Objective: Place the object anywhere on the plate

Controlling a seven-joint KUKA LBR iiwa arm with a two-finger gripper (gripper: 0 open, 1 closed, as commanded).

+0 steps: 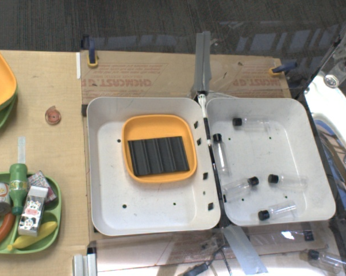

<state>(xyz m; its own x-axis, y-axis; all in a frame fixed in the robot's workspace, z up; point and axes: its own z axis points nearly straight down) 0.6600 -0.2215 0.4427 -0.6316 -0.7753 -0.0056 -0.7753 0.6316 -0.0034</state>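
Here's the orange plate (129, 132), sitting in the left bin (104, 200), and a dark grey ribbed block (159, 156) lies flat right on it, square in the middle, inside the rim. To the right of the plate, in the right bin (311, 154), clear tubes with black caps (276, 211) lie scattered, well apart from the plate. Whether the gripper is clenched or released, I cannot tell.
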